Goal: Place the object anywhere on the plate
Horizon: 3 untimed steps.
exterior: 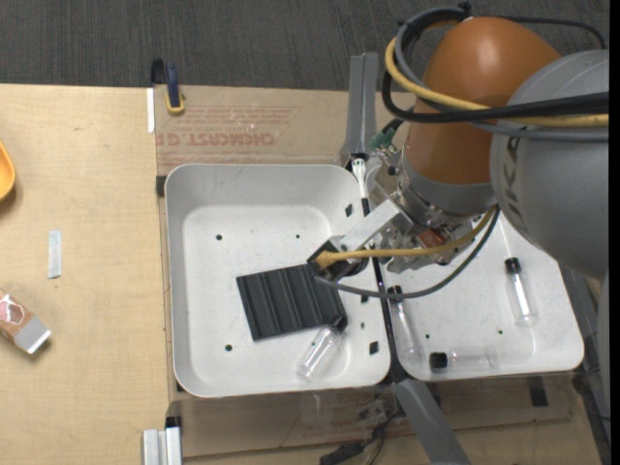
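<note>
Bench, far left: an orange object (4, 174) is showing at the 9 o'clock edge of the view, while a pale strip (55, 255) and a wrapped packet (23, 324) are lying toward 8 o'clock.
Cardboard sheet (232, 129): is lying at 12 o'clock of the left bin, with a blue clamp (170, 83) at its left corner.
Left bin (199, 250): is bearing the plate and the vial.
Black ribbed plate (289, 304): is lying flat and slightly turned, right of the bin's centre.
Clear vial (318, 355): is lying tilted on the bin floor at 5 o'clock of the plate — off it, just beside its corner.
Gripper (426, 243): is hanging over the seam between the bins, at 2 o'clock of the plate. Whether it is released or clenched cannot be told.
Right bin (557, 342): is sitting partly under the arm.
Clear tube (520, 290): is lying at 3 o'clock in this bin — well apart from the plate.
Small black piece (438, 360): is resting near the 6 o'clock rim.
</note>
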{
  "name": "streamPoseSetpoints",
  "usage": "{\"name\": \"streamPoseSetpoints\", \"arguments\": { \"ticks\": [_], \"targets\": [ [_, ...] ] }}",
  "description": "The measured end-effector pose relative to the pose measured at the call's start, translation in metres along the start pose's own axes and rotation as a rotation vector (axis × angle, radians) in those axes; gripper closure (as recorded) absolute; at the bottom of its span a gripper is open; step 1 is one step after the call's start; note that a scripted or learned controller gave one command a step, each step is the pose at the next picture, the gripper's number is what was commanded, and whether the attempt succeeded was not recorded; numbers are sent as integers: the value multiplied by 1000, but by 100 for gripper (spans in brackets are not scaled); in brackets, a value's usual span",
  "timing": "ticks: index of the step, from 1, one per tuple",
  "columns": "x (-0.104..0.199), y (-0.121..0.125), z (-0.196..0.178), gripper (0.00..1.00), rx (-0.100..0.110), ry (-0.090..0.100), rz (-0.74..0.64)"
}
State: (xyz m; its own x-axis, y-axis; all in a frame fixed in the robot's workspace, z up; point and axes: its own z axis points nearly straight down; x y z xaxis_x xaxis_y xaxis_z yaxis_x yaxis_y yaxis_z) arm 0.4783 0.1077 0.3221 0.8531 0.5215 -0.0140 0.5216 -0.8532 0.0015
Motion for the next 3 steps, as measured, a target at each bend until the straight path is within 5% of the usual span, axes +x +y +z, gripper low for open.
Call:
{"name": "streamPoseSetpoints", "arguments": {
  "ticks": [1, 2, 3],
  "targets": [
    [0, 0, 0, 0, 0, 0, 1],
    [0, 1, -8, 100, 0, -5, 0],
    [0, 1, -8, 0, 0, -6, 1]
  ]
}}
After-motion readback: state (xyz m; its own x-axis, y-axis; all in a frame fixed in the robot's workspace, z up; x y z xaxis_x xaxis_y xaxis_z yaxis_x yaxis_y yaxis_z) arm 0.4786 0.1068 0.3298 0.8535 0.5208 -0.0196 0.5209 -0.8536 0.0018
